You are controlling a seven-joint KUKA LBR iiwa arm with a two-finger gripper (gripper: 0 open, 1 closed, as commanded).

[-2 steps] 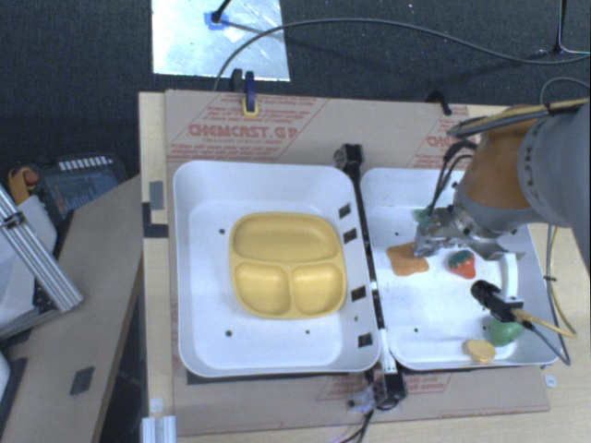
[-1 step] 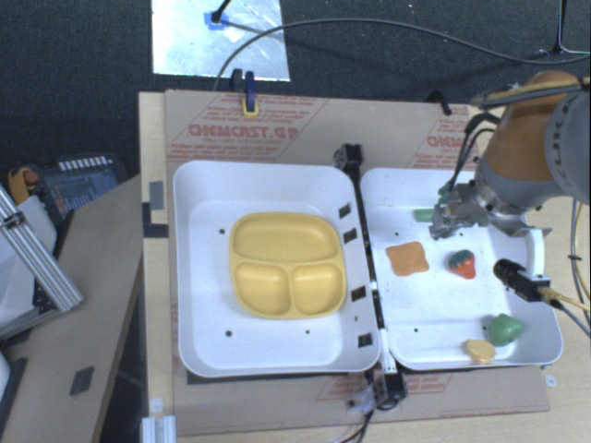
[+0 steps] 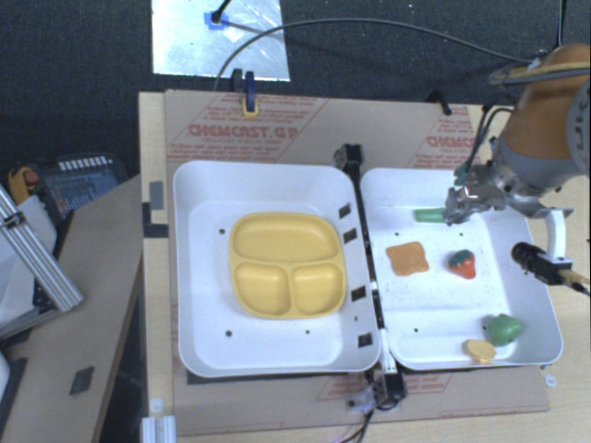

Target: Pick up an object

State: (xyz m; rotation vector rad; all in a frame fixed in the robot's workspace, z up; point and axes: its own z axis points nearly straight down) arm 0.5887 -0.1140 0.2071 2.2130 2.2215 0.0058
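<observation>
In the right bin (image 3: 406,349) lie a green stick-shaped object (image 3: 428,215) near the back, an orange flat piece (image 3: 407,257) in the middle, a red strawberry-like object (image 3: 463,263), a green round object (image 3: 504,328) and a small yellow piece (image 3: 479,349) at the front right. My gripper (image 3: 459,208) hangs low over the back of this bin, right beside the green stick's right end. The fingers are too small and dark to read.
The left bin (image 3: 199,340) holds a yellow three-compartment plate (image 3: 287,264). A black divider (image 3: 362,257) runs between the bins. The arm's grey body and orange band (image 3: 545,118) reach in over the right bin's back right corner. A black fitting (image 3: 540,261) sits by its right wall.
</observation>
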